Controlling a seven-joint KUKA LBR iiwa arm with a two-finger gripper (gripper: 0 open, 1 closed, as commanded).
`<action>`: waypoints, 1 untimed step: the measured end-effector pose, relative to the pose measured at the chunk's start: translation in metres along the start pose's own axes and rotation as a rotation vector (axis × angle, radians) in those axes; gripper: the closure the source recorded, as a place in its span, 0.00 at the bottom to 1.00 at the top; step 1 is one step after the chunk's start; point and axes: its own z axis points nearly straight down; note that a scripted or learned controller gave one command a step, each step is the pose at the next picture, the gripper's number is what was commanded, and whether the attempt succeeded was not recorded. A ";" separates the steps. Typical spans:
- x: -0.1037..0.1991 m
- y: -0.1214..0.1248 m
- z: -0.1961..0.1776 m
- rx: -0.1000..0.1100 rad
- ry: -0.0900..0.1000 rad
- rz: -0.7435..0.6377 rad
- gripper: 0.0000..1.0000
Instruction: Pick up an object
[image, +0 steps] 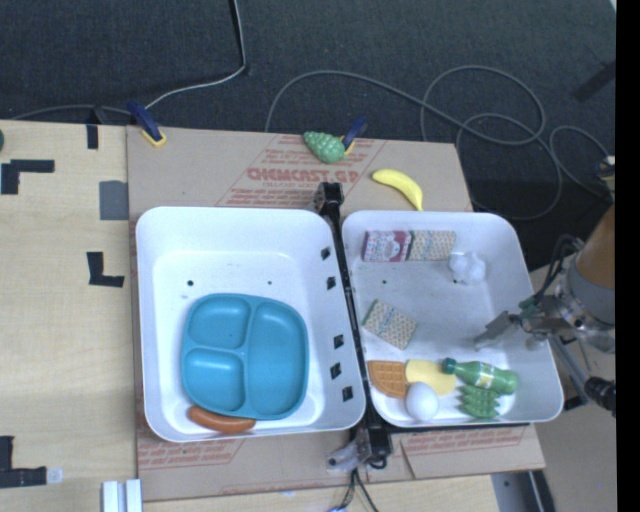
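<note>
Evidently nothing was yet picked up: the metal two-finger pincer (503, 328) hung with its fingers spread and bare above the right white plastic bin (540, 300), the small green plastic bottle (482, 376) lying just below it, ungrasped.

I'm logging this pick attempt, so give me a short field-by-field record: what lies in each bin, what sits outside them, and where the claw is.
left bin: blue divided plastic plate; orange toy sausage at its near edge
right bin: green plastic bottle, white egg, patterned flat packet, printed box
outside bins: yellow toy banana on cardboard
claw: over the right bin's right side, gripping nothing visible
</note>
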 end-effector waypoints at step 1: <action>0.062 0.028 0.074 -0.005 0.001 -0.003 0.00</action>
